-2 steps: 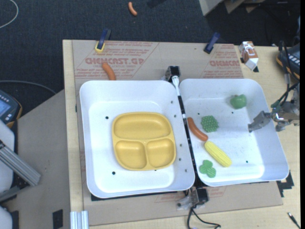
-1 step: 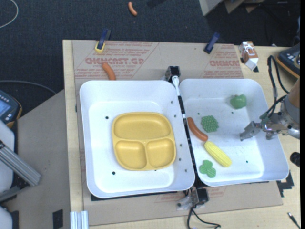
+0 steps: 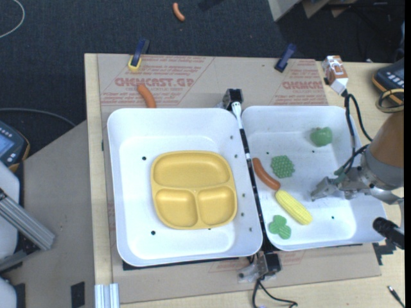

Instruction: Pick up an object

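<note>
The right bin (image 3: 334, 233) holds several toy foods. A green pepper-like piece (image 3: 321, 135) lies at the back, and a round green broccoli (image 3: 282, 166) sits beside an orange-red sausage (image 3: 265, 174). A yellow corn cob (image 3: 293, 206) and a small green leafy piece (image 3: 279, 226) lie at the front. My gripper (image 3: 326, 185) reaches in from the right, low over the bin floor. It is just right of the corn and apart from it. Its fingers are open with nothing between them.
The left bin (image 3: 128, 236) holds a yellow divided tray (image 3: 192, 189). An orange sausage (image 3: 147, 95) lies on the cardboard behind the bins, with clamps (image 3: 137, 55) (image 3: 285, 58) at the board's back edge. A cable (image 3: 352, 127) crosses the right bin's far corner.
</note>
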### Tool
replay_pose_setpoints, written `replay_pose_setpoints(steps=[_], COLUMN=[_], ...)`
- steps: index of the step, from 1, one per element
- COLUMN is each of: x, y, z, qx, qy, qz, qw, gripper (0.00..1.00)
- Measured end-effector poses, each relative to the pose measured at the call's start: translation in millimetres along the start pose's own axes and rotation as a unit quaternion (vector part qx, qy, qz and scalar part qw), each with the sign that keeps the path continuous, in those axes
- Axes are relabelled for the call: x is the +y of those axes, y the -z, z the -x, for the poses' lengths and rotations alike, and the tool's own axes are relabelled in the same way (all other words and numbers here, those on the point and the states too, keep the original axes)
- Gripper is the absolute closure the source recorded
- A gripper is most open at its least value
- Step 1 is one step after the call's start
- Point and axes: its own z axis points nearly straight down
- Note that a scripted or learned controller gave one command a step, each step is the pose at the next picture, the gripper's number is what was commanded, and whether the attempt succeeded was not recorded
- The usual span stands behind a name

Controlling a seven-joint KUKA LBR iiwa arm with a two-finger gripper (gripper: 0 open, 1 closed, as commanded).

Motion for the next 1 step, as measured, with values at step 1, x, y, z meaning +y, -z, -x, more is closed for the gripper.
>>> replay_pose_setpoints(steps=[1], x=[-0.3], y=[-7.4], z=[-0.6], qx=[0.000], qy=[0.000], qz=[0.001], qw=[1.0000], gripper=[0.00])
